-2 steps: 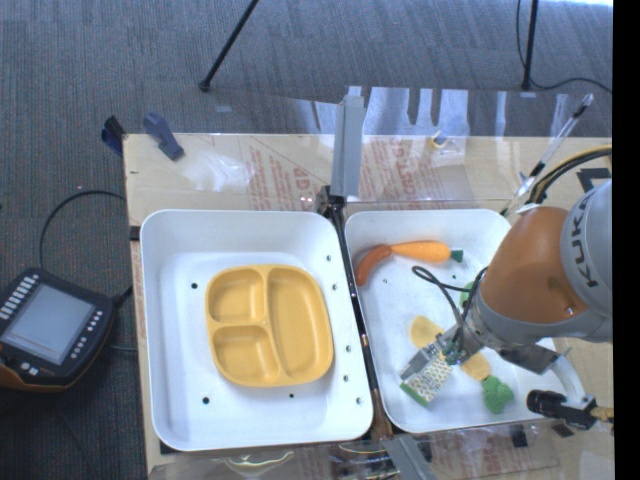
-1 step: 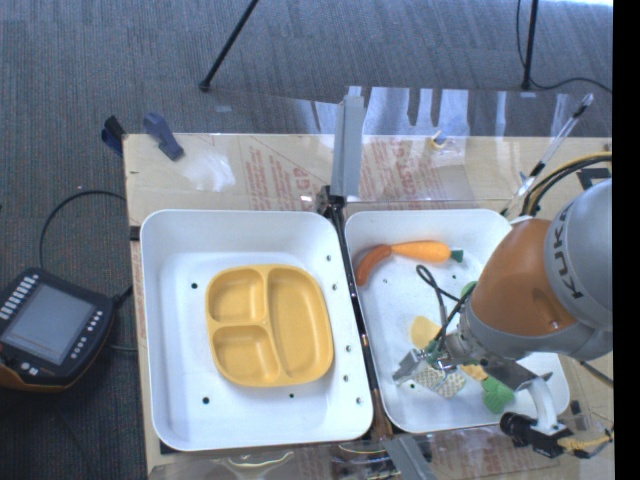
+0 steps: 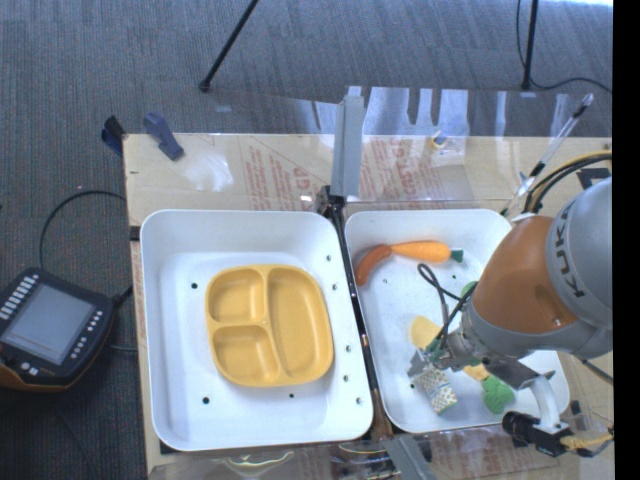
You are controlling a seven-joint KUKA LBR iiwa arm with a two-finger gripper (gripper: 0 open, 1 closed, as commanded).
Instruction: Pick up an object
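Bench (image 3: pixel 270 173) surface carries two shallow white bins side by side. Left white bin (image 3: pixel 170 268) contains a yellow plastic plate with three compartments (image 3: pixel 270 325), lying flat near the bin's centre. Right white bin (image 3: pixel 480 223) contains the loose objects. An orange toy carrot with a green tip (image 3: pixel 425 252) lies across the far part of this bin, and a curved orange-brown piece shaped like a sausage (image 3: pixel 369 261) lies just beside the carrot's blunt end, near the bin's left wall. A pale yellow piece (image 3: pixel 424 330) rests toward the bin's middle, partly covered by the arm. A small cylinder with a white-and-grey mesh pattern (image 3: pixel 438 392) lies near the bin's front wall, and a green fuzzy object (image 3: pixel 498 394) sits just right of it.

Grey arm with its orange band (image 3: pixel 525 283) reaches in from the right and hangs over the right bin. The two-finger gripper (image 3: pixel 432 361) is positioned low over the bin floor, directly above the mesh-patterned cylinder and beside the yellow piece. Finger state: cannot be determined, since the wrist body hides the tips. No object is visibly held.

Off the bench, a handheld control pendant with a grey screen (image 3: pixel 45 326) lies on the carpet at left.
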